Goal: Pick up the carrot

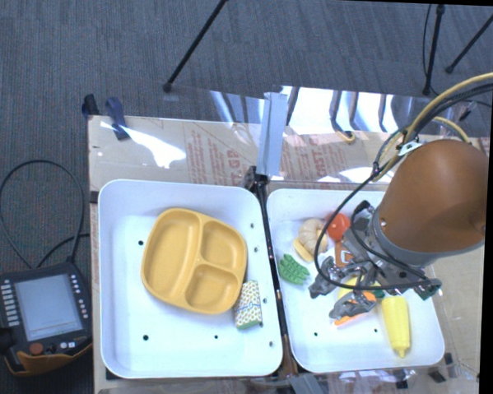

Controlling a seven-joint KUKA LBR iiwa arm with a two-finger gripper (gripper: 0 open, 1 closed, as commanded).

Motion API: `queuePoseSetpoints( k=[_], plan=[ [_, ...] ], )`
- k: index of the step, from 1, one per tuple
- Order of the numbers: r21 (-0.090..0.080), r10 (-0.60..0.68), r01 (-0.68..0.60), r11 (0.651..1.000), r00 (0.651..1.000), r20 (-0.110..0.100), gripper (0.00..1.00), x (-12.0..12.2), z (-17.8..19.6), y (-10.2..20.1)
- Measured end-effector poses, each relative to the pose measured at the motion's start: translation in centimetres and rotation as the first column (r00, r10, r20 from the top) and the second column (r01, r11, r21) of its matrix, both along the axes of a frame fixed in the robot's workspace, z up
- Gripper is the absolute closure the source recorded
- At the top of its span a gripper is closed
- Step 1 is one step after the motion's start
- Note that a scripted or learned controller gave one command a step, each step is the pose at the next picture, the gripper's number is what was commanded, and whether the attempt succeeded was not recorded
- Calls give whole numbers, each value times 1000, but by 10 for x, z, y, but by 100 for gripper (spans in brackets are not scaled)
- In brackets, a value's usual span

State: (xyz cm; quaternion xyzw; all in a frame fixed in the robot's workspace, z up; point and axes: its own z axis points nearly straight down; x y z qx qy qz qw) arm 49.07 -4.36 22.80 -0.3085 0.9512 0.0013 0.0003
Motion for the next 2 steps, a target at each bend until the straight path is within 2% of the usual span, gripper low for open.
queuePoseSetpoints(
  k=[1, 2],
  plan=[
    [0, 150, -150, 989, 989, 3, 100, 32, 57, -39],
    [0, 150, -150, 989, 989, 2, 0, 31, 57, -39]
  ],
)
